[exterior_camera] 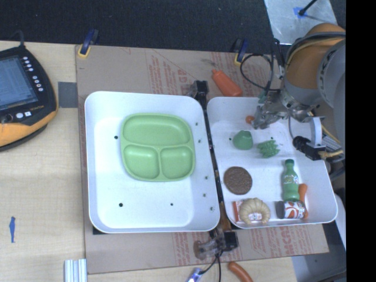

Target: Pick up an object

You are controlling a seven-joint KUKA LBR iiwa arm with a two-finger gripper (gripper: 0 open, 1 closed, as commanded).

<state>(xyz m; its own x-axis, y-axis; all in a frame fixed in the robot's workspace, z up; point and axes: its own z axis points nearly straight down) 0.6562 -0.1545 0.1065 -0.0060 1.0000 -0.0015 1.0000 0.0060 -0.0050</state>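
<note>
White right bin [218, 157], gripper [262, 117] near its far rim

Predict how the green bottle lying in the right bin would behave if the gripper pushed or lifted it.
The green bottle lies on its side, and its round body suggests it would probably roll if nudged sideways. Its surface looks smooth and glossy, so it might slip in a loose grip. It looks like a small toy, so likely light.

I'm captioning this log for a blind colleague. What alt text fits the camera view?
A grey robot arm's gripper hovers low over the back of the right white bin, which holds a green bottle, a brown disc and other small items. The left bin holds a green divided plate.
</note>
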